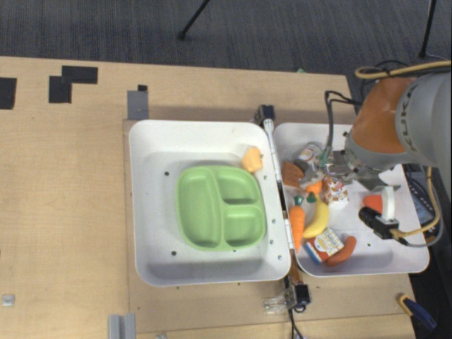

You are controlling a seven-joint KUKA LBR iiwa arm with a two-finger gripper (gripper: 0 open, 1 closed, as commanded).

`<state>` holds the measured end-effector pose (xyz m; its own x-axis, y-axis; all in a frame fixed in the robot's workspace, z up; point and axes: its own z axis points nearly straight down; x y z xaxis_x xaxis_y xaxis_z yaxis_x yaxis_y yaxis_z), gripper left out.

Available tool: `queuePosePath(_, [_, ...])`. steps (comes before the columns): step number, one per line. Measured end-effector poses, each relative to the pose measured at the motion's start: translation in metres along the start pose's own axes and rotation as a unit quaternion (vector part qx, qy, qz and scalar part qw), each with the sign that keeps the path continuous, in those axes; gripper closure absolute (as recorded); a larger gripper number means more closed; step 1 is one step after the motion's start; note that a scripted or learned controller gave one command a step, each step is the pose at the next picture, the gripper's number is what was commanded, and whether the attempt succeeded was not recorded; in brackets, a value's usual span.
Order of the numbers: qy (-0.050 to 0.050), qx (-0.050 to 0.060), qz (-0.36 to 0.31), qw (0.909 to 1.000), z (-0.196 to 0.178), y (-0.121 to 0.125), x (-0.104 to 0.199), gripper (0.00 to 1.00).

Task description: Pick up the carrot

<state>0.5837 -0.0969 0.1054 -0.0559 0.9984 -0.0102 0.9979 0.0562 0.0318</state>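
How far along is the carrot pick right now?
Nothing looks done: the carrot lies in the right bin, against its left wall beside the banana. In hand: the gripper sits low over the clutter, up-right of the carrot. Left: reaching, gripping and lifting it.

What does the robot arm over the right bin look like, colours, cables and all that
The arm is a thick, rounded grey body with a broad orange band above the wrist. Black cables loop beside the wrist, and a yellowish cable runs over the top. The gripper end is a smaller cluster of dark and metallic parts.
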Motion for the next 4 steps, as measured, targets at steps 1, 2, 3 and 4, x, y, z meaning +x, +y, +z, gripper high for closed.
queuePosePath(1, [0.006, 0.013, -0.092, 0.9957, -0.005, 0.086, -0.007, 0.00])
queuePosePath(2, [0.004, 0.013, -0.030, 0.9995, 0.020, 0.033, -0.004, 0.00])
queuePosePath(3, [0.004, 0.012, -0.031, 0.9994, 0.010, 0.035, -0.003, 1.00])
queuePosePath(4, [0.004, 0.015, 0.079, 0.9968, -0.079, 0.051, 0.035, 1.00])
